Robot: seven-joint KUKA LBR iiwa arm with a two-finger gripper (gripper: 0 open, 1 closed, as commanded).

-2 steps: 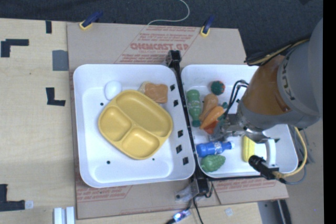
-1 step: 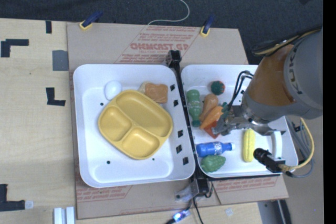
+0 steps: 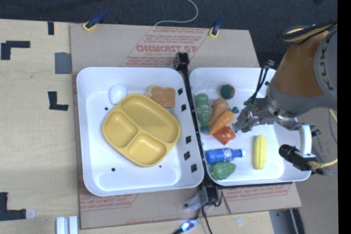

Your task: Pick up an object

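In the left bin (image 3: 90, 172) lie a yellow divided plate (image 3: 141, 130), a white ball (image 3: 117, 93) and a slice of bread (image 3: 162, 96). In the right bin (image 3: 274, 175), a carrot (image 3: 220, 116), a red block (image 3: 223, 133), a blue bottle (image 3: 222, 155) and a corn cob (image 3: 260, 152) are near the gripper (image 3: 244, 120), which hangs just beside the red block.

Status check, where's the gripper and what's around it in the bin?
Gripper low in right bin, beside red item and carrot. Nothing visibly held. Corn and blue bottle lie close.
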